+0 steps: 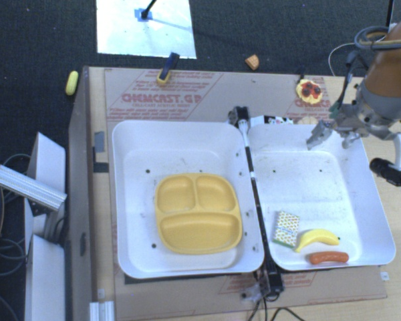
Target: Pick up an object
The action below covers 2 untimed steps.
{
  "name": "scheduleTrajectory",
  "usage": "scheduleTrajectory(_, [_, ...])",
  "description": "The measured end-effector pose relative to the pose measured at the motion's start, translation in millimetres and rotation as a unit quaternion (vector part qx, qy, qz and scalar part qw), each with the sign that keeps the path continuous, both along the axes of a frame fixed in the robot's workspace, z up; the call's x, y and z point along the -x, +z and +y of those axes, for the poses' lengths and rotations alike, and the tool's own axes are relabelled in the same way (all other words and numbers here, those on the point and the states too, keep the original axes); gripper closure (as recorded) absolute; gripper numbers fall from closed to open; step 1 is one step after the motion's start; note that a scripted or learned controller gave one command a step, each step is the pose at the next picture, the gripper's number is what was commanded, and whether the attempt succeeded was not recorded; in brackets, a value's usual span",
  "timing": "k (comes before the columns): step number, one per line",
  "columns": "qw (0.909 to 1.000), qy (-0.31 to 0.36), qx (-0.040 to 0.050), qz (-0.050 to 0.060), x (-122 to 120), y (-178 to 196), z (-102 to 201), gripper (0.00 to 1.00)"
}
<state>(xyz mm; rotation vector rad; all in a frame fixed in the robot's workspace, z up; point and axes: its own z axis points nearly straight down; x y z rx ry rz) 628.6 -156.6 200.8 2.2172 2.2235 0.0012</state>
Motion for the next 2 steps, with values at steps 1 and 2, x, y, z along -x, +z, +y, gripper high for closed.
scheduleTrajectory(1, [1.0, 0.001, -0.0001, 0.0, -1.4, -37.3, 8.3, 0.0])
scheduleTrajectory(2, [1.0, 0.001, 0.0, 0.0, -1.6, -37.0, 8.2, 0.0])
